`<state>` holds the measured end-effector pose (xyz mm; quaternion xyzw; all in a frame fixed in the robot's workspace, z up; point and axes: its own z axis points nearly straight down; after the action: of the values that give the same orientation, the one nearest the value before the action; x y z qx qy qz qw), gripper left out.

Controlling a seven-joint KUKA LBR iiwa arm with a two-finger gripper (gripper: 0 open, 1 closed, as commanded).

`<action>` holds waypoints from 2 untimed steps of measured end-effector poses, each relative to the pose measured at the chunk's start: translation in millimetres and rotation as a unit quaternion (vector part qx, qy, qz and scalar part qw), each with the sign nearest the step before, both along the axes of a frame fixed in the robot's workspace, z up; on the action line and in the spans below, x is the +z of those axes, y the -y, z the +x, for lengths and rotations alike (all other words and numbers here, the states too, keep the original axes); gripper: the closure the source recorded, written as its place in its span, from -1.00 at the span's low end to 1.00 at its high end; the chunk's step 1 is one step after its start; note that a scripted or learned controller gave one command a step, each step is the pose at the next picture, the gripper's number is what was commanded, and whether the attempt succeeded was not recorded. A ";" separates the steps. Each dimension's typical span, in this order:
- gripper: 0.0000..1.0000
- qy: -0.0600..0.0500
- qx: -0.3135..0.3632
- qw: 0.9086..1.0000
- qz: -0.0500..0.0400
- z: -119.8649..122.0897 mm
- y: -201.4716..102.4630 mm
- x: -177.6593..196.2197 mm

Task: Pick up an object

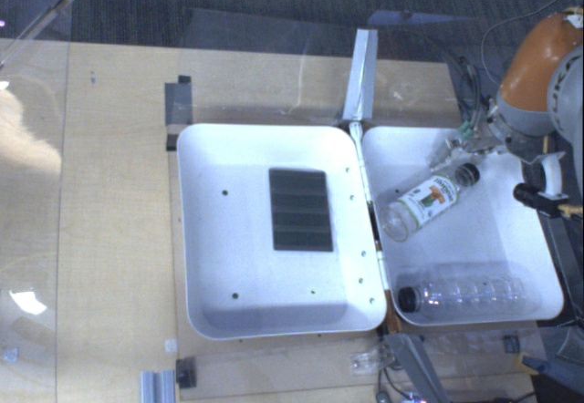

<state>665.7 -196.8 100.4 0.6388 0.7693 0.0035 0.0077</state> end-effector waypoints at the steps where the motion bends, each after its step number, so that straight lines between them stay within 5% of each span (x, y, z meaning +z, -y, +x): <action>1: -1.00 -0.005 -0.029 1.000 0.002 -27.1 7.8 -13.5; 2: -1.00 -0.002 -0.069 0.998 0.003 -84.6 -69.8 -11.1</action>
<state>581.1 -127.0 89.3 0.6904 0.7234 0.0042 0.0040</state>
